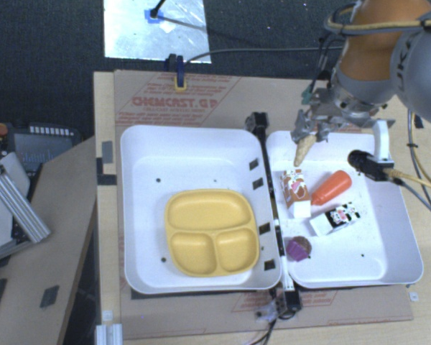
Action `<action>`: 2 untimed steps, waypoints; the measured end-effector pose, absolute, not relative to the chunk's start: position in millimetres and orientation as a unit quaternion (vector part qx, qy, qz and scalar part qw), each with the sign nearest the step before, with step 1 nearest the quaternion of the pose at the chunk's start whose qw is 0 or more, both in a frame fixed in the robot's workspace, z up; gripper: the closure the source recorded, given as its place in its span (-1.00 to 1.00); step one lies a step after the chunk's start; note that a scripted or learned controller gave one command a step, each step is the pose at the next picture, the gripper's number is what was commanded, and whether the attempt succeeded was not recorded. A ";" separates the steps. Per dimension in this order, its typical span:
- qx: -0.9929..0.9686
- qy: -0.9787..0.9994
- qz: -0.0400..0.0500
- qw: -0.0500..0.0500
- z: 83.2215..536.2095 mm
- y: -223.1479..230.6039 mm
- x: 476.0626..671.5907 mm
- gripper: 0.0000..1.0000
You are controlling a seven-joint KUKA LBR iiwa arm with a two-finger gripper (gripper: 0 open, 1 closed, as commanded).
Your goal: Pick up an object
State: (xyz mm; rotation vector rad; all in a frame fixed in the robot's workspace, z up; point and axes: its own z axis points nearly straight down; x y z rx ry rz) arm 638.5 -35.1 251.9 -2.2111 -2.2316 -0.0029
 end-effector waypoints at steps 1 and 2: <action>-0.704 -0.710 -0.001 0.000 244.2 9.2 641.6 1.00; -0.704 -0.711 -0.001 0.000 248.7 59.9 638.8 1.00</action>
